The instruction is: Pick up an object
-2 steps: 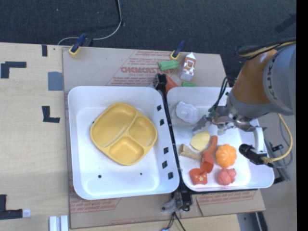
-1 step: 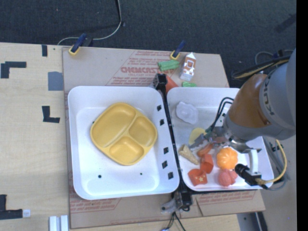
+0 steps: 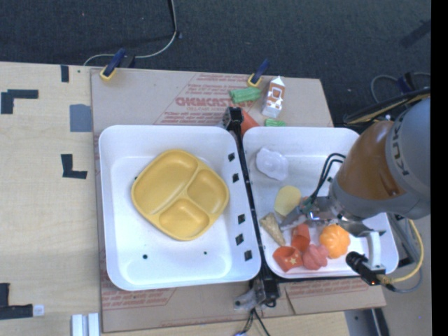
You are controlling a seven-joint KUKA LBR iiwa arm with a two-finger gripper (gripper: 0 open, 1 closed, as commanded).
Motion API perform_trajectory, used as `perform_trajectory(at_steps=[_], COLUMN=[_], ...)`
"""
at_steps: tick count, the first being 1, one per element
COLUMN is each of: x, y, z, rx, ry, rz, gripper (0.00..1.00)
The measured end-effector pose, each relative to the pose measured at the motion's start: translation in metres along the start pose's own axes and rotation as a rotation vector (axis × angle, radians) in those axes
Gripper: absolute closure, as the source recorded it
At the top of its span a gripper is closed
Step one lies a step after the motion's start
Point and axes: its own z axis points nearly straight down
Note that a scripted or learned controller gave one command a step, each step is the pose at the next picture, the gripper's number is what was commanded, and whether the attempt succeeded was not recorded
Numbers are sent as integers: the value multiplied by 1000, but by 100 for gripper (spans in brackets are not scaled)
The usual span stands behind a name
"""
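My gripper [image 3: 301,217] is down in the right bin [image 3: 318,140], among a cluster of small toy foods. A pale yellow fruit [image 3: 286,200] lies just left of and above it. A tan wedge [image 3: 273,228] lies to its lower left. A red piece [image 3: 301,238] sits right below it, an orange ball [image 3: 334,240] to its lower right. Another red piece [image 3: 286,257] and a pink piece [image 3: 315,257] rest near the bin's front wall. A white crumpled object [image 3: 271,163] lies further back. The gripper touches or nearly touches the red piece; I see nothing lifted.
The left bin [image 3: 115,187] holds a yellow divided plate [image 3: 180,193]. Behind the bins lie a small carton [image 3: 273,95], green pieces [image 3: 245,94] and an orange-red piece [image 3: 248,122]. The arm's grey body [image 3: 381,170] overhangs the right bin's right side.
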Motion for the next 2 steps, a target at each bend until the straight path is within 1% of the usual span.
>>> perform_trajectory(at_steps=[1,2], x=[0,0], y=[1,0], z=[-10,-10], rx=[1,2], ry=[1,1], rz=[0,0], gripper=[100,0])
